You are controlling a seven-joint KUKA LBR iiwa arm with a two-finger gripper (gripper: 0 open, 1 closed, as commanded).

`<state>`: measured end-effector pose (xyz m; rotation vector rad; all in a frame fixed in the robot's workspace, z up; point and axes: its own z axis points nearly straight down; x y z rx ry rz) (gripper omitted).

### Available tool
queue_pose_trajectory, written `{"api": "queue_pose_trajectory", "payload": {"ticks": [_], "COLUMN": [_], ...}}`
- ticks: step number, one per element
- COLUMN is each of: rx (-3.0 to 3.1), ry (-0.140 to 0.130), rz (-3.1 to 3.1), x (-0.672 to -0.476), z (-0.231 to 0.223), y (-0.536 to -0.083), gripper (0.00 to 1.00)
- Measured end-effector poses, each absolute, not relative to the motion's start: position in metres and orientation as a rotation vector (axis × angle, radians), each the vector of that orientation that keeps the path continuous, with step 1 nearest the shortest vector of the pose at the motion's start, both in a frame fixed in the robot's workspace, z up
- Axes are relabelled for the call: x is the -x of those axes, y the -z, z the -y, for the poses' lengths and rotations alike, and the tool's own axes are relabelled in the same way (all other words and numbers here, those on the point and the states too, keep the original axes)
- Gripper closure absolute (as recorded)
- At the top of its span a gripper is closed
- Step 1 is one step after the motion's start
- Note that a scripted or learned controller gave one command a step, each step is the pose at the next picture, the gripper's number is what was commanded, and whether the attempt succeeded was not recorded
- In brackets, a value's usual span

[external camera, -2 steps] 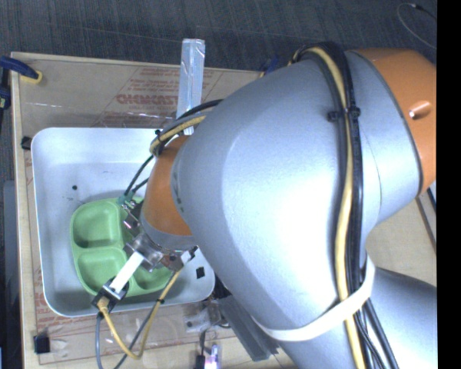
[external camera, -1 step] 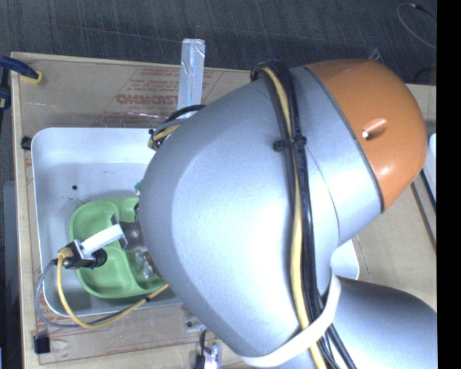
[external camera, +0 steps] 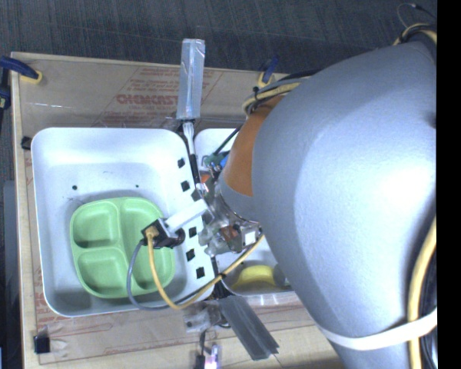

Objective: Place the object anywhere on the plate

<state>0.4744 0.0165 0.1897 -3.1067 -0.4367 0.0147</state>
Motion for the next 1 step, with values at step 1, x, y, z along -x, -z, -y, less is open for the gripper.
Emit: {"api": "queue_pose_trajectory", "payload": {"ticks": [1], "rx": [3.091], "ry": [-0.016], "rz": [0.546], "x": [-0.4852], "z": [-0.0698], "y": [-0.2236], "gripper": [1.00]}}
